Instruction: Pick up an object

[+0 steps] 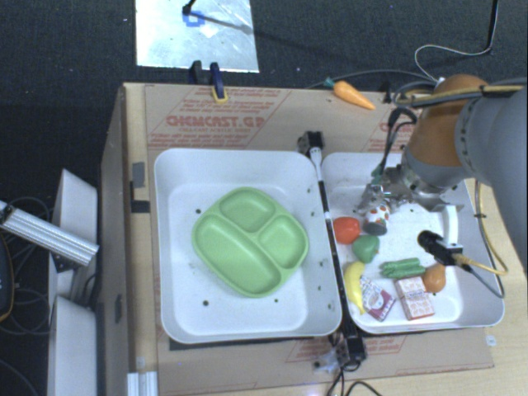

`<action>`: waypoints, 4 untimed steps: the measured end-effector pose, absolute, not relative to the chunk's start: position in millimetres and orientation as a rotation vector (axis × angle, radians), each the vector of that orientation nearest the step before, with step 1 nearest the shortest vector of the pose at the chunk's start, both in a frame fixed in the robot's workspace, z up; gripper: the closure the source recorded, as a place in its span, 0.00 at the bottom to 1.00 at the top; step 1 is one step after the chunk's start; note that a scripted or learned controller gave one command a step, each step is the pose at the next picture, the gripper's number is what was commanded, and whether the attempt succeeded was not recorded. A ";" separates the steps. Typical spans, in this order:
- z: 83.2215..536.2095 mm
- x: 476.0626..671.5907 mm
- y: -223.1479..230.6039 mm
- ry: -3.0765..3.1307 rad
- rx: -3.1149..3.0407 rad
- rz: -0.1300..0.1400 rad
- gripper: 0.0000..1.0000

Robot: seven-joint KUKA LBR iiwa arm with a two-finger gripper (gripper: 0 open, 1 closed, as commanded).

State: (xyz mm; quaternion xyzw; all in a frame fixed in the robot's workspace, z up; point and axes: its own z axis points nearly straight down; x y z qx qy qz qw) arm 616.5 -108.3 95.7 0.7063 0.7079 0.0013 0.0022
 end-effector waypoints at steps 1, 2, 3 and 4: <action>262.9 599.1 -49.1 2.223 2.212 0.009 1.00; 256.1 588.1 3.4 2.227 2.216 0.002 1.00; 259.9 562.2 41.8 2.228 2.215 0.002 1.00; 289.5 650.3 -34.4 2.219 2.218 0.002 1.00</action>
